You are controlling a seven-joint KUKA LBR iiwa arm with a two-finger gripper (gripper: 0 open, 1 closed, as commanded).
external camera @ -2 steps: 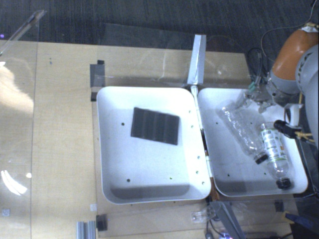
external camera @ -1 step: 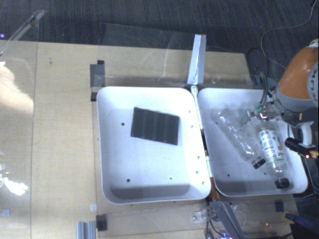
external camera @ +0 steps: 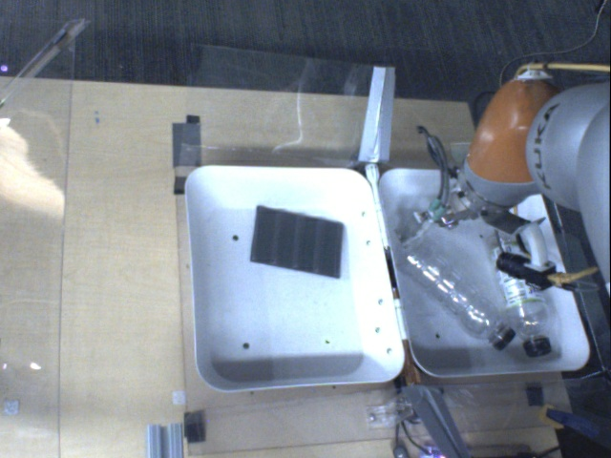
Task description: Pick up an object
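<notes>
a clear plastic bottle (external camera: 449, 284) lies on its side in the right bin (external camera: 573, 346), slanting from near the pincer (external camera: 431, 216) down and away to its dark cap at the bin's lower right; its upper end sits just below and beside the pincer, though whether the two touch cannot be told; a second, smaller clear bottle (external camera: 523, 303) lies to the right of the first, well off from the pincer, its dark cap toward the bin's lower right corner; the pincer hangs over the upper left part of the right bin, under the grey arm (external camera: 563, 151) and its orange band (external camera: 504, 132); nothing can be seen gripped in it, and how it stands, wide or narrow, cannot be told from this slant; to the pincer's left, past the divide between the bins, the left bin (external camera: 220, 351) holds a flat dark ridged pad (external camera: 297, 241) lying in its upper half; both bins rest on a pale wooden bench (external camera: 105, 284).
</notes>
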